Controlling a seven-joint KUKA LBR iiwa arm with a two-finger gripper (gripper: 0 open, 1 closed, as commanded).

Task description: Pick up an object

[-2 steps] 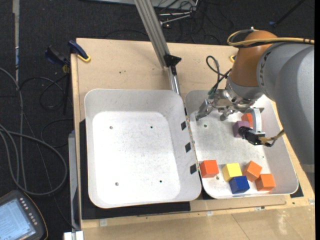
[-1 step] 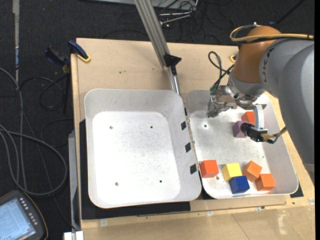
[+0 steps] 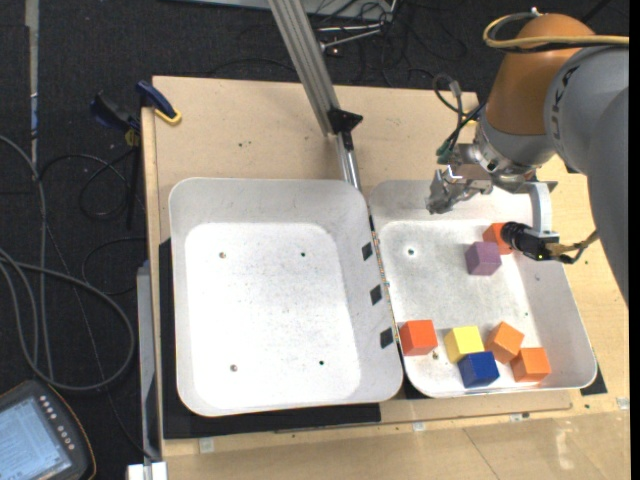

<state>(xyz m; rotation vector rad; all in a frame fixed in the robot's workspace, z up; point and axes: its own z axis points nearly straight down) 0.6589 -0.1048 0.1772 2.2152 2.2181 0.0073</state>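
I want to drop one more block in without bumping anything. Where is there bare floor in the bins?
The left bin is bare across its floor. In the right bin, bare floor lies between the purple block and the near row. That near row is crowded: orange cube, yellow block, blue block.

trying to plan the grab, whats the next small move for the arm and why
Probably shift the pincer toward the near side of the right bin and lower it over the purple block. The pincer sits at the bin's far edge with nothing visibly between its tips, and that block is the closest one standing apart; the orange, yellow and blue blocks are crowded along the near edge.
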